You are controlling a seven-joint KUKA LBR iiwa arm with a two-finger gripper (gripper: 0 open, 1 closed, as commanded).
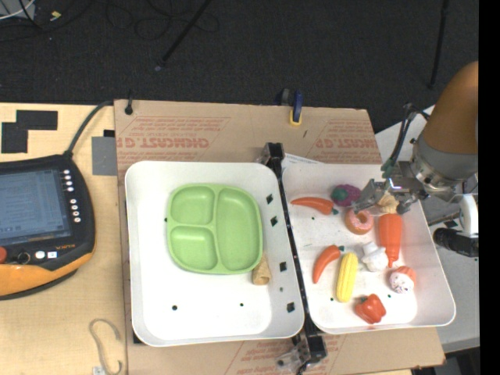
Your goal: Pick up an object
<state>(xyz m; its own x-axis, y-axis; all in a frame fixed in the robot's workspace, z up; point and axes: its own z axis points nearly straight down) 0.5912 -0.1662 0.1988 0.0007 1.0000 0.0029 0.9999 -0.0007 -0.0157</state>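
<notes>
The pincer hangs over the far right part of the right bin, its fingers clamped on a small tan toy piece, just above the pink donut and the carrot. Near the bin's far edge lie a red chili and a purple toy. Toward the near edge lie a second chili, a corn cob and a red pepper. The left bin carries a green divided plate.
</notes>
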